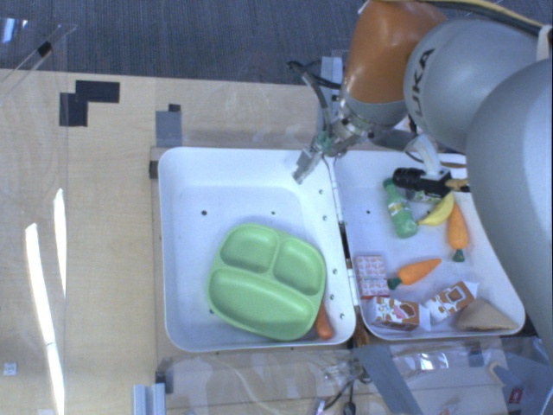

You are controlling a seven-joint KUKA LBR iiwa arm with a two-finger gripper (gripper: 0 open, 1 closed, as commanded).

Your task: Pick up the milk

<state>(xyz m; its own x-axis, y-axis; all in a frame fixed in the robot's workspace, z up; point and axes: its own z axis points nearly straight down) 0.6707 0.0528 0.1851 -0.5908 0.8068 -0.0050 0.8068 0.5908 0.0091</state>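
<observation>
Two small milk cartons lie on their sides at the near edge of the right bin (510, 294): one brown-and-white milk carton (399, 314), and a second carton (451, 299) just beside it, near a tan wedge (486, 317). An orange carrot (416, 271) and a red-patterned box (371, 274) sit close behind. The gripper (309, 164) hangs over the divide between the bins, well apart from the cartons; whether its jaws are wide or narrow cannot be told. Judgement: the carton is likely light, thin-walled and crushable, with smooth faces. Take hold across its flat long sides, with modest force.
</observation>
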